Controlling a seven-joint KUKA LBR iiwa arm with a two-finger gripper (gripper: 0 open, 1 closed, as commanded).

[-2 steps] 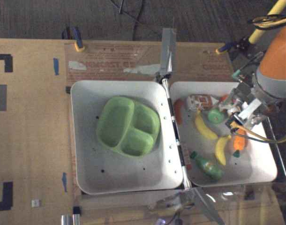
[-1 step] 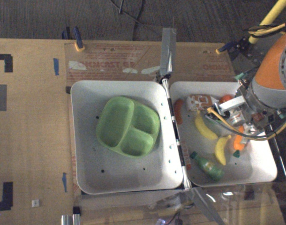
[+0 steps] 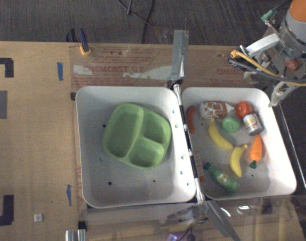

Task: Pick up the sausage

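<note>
The sausage is a short red-brown link lying along the left wall of the right bin, near its far end. My gripper hangs at the far right corner of that bin, under the grey wrist with its cables. It is well to the right of the sausage, with several toy foods lying between them. Nothing shows held in it.
The right bin also holds a wrapped bread pack, a tomato, a can, a green round piece, two bananas, a carrot and a green bottle. A green divided plate sits in the left bin.
</note>
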